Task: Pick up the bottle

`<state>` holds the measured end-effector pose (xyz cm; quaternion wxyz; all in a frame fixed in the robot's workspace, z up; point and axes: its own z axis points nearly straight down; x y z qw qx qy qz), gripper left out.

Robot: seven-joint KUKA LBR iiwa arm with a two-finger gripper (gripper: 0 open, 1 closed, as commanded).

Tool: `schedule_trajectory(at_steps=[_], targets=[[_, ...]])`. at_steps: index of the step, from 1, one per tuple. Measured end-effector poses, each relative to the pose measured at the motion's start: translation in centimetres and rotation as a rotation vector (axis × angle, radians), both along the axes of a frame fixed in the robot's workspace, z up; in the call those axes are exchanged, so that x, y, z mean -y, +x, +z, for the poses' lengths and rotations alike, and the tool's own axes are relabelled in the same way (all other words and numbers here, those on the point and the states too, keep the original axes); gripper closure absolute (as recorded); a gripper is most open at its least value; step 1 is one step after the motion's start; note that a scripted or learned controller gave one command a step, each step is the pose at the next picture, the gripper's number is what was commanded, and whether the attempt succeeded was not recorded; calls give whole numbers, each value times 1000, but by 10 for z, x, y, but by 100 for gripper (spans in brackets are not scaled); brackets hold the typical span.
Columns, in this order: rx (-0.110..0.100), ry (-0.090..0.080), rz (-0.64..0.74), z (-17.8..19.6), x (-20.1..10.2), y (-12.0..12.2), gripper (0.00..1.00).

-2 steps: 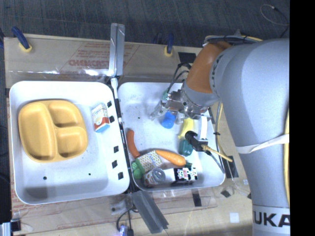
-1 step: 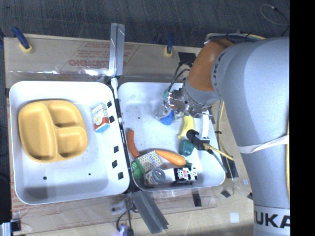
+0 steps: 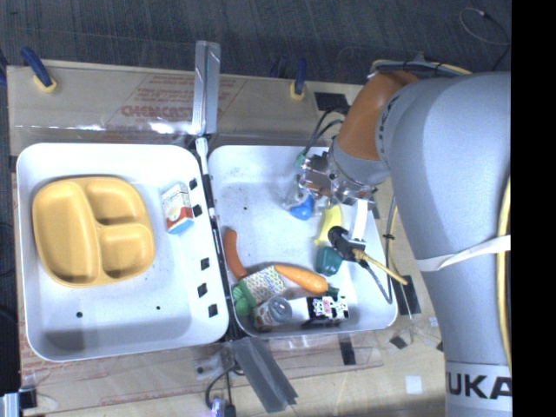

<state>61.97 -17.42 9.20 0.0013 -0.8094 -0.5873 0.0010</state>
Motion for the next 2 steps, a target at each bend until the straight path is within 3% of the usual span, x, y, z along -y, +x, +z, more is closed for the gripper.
schedule_trajectory(at_steps=[1, 2], targets=[[-35, 8, -61, 1, -6, 20, 100], [0, 0, -65, 152, -81, -4, 100]])
